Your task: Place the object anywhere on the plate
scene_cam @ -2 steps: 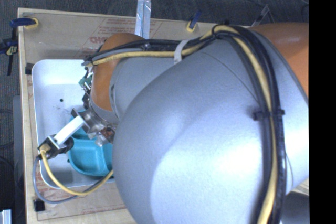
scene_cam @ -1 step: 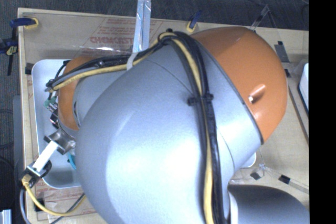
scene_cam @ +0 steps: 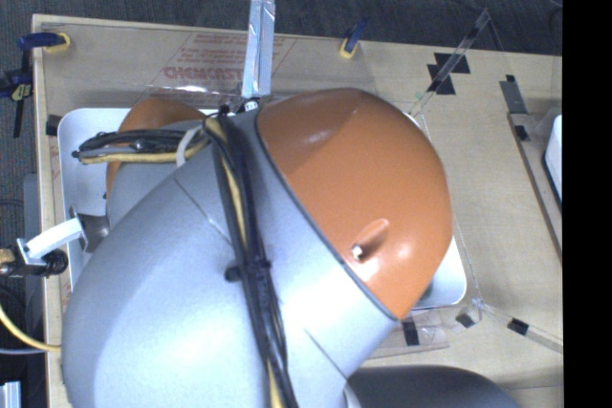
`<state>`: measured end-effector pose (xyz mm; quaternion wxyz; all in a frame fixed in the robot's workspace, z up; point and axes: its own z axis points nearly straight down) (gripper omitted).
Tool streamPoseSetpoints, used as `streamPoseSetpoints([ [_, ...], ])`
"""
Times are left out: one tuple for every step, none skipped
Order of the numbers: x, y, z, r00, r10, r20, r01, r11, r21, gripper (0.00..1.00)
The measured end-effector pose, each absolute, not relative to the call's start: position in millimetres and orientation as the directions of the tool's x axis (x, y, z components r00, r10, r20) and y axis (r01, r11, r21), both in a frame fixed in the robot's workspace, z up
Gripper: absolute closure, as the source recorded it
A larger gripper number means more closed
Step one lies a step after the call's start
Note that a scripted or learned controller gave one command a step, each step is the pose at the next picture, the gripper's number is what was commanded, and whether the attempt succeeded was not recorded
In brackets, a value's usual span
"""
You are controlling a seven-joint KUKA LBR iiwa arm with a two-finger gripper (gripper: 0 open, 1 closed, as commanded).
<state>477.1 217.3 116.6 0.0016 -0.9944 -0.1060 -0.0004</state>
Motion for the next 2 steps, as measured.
streamPoseSetpoints([
  [551.8, 217.0, 314.4, 0.939, 0.344, -0.003, 0.344, -0.939, -0.001, 1.0],
  [512.8, 202.5, 111.3, 0.896, 0.444, 0.016, 0.444, -0.896, -0.001, 1.0],
])
